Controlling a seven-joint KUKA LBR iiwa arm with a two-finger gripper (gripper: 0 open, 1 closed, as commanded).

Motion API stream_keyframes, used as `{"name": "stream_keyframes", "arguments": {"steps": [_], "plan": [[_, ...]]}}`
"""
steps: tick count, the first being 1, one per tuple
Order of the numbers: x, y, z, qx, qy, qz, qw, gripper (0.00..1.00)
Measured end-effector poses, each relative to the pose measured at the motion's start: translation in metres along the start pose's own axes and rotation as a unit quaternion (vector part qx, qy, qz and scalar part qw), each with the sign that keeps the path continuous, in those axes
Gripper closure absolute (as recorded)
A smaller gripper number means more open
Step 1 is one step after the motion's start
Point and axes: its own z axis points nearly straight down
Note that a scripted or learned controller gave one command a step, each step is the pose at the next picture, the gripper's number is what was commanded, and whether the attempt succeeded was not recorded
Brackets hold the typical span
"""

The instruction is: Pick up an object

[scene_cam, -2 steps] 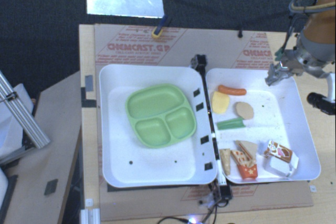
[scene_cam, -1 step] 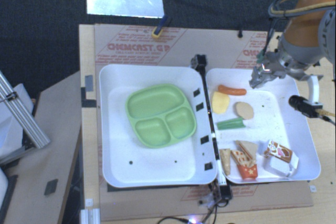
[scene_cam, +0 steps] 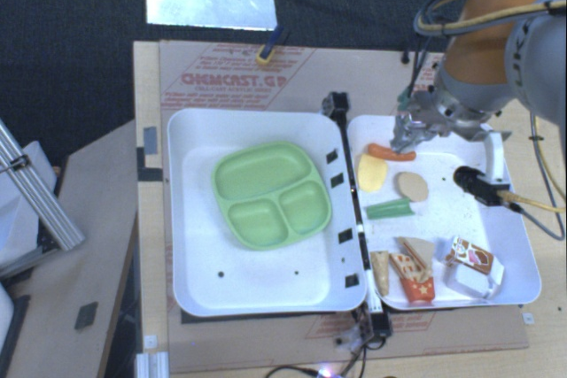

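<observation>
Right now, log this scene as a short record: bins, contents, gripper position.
left bin: holds a green divided tray
right bin: holds small food items
near gripper: orange carrot, just under the gripper
middle of right bin: yellow piece, round tan piece, green stick
front of right bin: small carton, red packet
grasp: nothing seen held
</observation>
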Motion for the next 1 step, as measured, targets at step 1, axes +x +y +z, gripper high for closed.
{"name": "stream_keyframes", "arguments": {"steps": [1], "plan": [[0.0542, -0.0063, 0.0092, 0.001, 0.000, 0.000, 1.0000, 1.00]]}}
